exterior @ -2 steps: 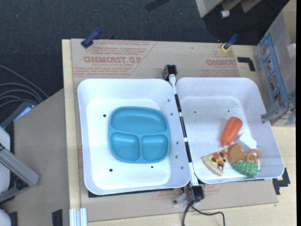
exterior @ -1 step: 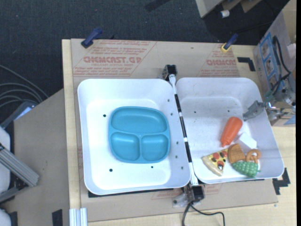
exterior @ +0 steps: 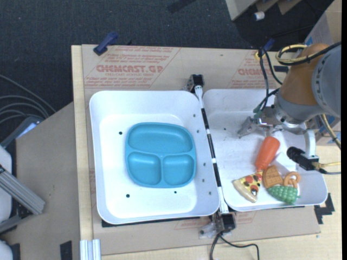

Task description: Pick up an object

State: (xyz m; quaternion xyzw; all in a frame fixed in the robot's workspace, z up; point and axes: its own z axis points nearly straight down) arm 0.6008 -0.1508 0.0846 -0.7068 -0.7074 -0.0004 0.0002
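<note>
Drop your gripper, finger spread unreadable from here, straight onto the carrot just below-right of it, clear of the pizza slice beyond the carrot.

blue plate, white bins, orange carrot, green grapes

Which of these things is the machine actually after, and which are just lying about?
Part of the job (all in the right bin):
- gripper
- toy carrot
- pizza slice
- waffle-like piece
- pretzel
- green grapes

Just lying about:
- blue divided plate in the left bin
- blue clip on the bench
</note>
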